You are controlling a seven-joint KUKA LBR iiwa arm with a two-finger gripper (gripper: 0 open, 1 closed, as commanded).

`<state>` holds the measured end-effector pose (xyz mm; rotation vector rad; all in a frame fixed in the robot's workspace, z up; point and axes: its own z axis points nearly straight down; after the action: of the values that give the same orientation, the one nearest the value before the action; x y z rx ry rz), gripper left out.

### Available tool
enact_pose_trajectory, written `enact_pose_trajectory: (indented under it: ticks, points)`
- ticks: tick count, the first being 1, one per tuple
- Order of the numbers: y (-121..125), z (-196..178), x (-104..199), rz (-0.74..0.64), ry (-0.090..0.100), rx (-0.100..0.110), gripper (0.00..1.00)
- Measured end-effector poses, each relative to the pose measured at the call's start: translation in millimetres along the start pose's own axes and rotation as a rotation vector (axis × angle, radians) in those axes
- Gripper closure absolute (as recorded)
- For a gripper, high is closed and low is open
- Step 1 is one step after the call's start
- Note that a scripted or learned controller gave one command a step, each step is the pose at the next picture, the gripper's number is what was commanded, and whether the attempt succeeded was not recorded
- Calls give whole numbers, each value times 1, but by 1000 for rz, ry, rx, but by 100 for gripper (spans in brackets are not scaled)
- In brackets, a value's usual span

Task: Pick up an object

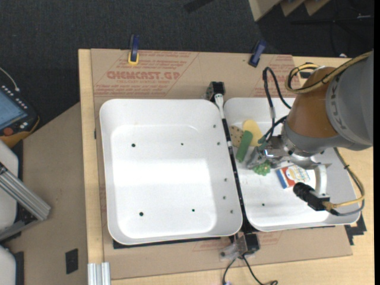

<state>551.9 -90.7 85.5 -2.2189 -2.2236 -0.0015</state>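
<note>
Reaching down into the right bin point(279, 215), the pincer point(265, 154) hangs among a green toy point(244, 147) and other small things, its grip impossible to judge, so the next move calls for closing and lifting cleanly.

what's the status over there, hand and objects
Hand low in right bin, among the objects. Green piece, yellow piece, red-white-blue packet clustered beside it. Grasp unconfirmed. Arm covers part of bin.

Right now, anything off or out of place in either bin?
Nothing damaged or spilled. The right bin holds its items bunched against the left wall: green pieces, a yellow piece and a red-white-blue packet. The gripper sits over them.
</note>
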Motion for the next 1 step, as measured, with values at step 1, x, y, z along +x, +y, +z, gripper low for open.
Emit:
enact_pose_trajectory:
  ticks: [1]
  points:
    - [-29, -105, 61, -4, 1, -7, 100]
